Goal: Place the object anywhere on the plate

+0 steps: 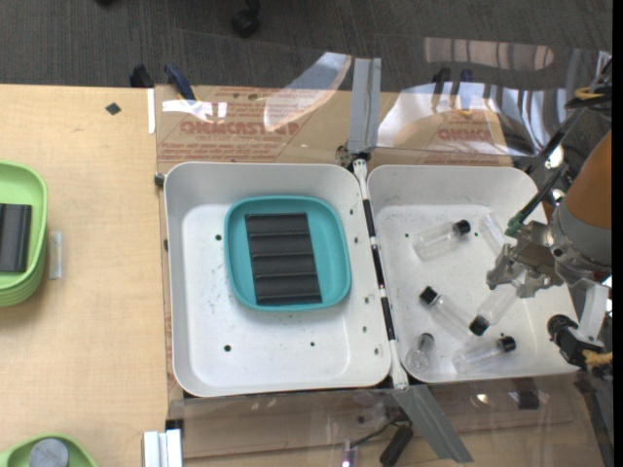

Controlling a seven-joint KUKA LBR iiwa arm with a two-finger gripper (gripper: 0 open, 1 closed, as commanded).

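A teal square plate [287, 256] with a dark ridged insert lies in the left bin [195, 290]. Several clear vials with black caps lie loose in the right bin [399, 207], among them one near the back [440, 239], one in the middle [440, 305] and one at the front [482, 356]. My gripper [514, 270] hangs low over the right side of the right bin, directly above a tilted vial [492, 312]. The vial's upper end is hidden under the gripper. Whether it is touched I cannot tell.
A ridge where the two bin rims meet [375, 261] separates plate and vials. A green tray [19, 236] sits on the wooden bench at far left. Cardboard and plastic sheeting lie behind the bins.
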